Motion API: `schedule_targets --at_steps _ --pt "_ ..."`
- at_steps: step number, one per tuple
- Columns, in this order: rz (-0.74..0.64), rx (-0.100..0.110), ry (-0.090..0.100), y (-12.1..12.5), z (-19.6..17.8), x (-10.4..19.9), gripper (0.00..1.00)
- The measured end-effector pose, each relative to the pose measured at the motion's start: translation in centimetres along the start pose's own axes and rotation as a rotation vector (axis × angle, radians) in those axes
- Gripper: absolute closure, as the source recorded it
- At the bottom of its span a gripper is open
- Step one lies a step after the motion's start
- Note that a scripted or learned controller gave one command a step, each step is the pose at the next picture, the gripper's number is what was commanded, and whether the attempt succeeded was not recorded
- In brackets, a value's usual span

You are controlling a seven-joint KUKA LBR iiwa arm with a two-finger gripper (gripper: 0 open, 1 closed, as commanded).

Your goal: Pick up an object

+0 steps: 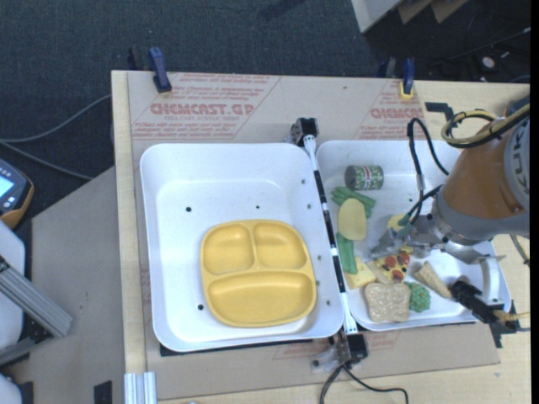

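My gripper [394,242] is low in the right bin [438,154], down among a pile of toy foods. Right beneath and around it lie a pizza slice [392,265] and a small yellow-green piece [397,222]. A yellow pear-shaped piece [352,220] and a green leafy piece [350,197] lie to its left. A green can [364,176] rests on its side near the back. A slice of bread [386,301], a broccoli floret [418,298] and a tan wedge [432,278] sit at the front. The wrist hides what is directly under the gripper.
The left bin [168,183] holds a yellow divided plate [256,271]. A black rail [324,217] runs between the two bins. The arm's orange band [476,183] and a black cable [418,154] hang over the right bin's right side.
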State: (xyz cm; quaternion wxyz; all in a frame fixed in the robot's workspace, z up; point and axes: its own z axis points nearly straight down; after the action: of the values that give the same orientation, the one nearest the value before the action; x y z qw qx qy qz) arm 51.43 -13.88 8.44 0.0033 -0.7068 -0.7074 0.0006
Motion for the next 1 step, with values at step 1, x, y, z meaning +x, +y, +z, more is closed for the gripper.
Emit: schedule_targets --at_steps 1 --pt "0.002 -0.007 -0.004 0.24 -1.03 -0.22 1.0"
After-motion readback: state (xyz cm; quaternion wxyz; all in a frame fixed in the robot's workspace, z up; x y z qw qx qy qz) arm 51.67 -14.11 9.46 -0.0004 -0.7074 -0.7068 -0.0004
